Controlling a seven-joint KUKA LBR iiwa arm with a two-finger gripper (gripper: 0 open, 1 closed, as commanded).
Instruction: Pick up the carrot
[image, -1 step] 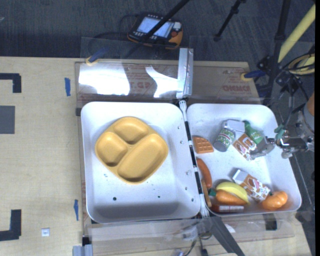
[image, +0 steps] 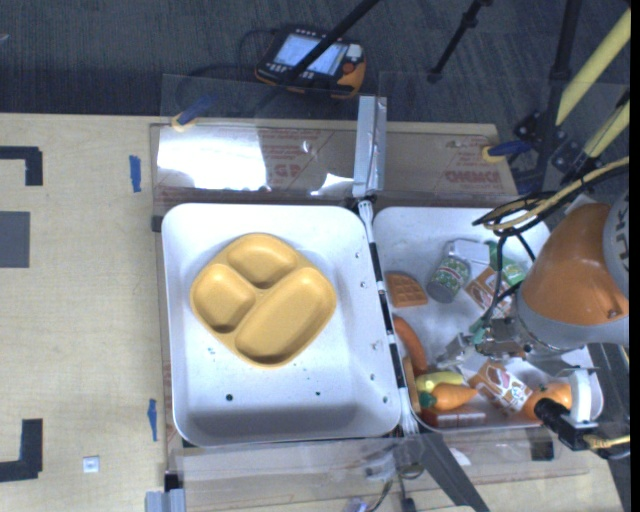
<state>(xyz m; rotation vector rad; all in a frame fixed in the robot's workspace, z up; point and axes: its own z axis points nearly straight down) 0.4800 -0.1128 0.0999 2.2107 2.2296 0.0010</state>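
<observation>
The end effector (image: 487, 340) is seen low over the right-hand shallow white bin (image: 425, 228), beneath the grey arm's orange band (image: 573, 272); how far it is opened cannot be told, and nothing can be seen held in it.

The small orange carrot with a green tip (image: 450, 398) lies below and slightly to the left of the end effector, near the bin's front wall. It is touched by a yellow rounded item (image: 440, 381) and flanked by a printed white-and-red packet (image: 505, 387).

A miss is judged likely: with the clutter packed this tightly, a neighbour could be caught instead, or the carrot pushed against the wall. A longer orange piece (image: 408, 345) to the left could also be mistaken for it.

The carrot's long axis appears to run roughly left to right, with the green end pointing left, away from the arm
</observation>
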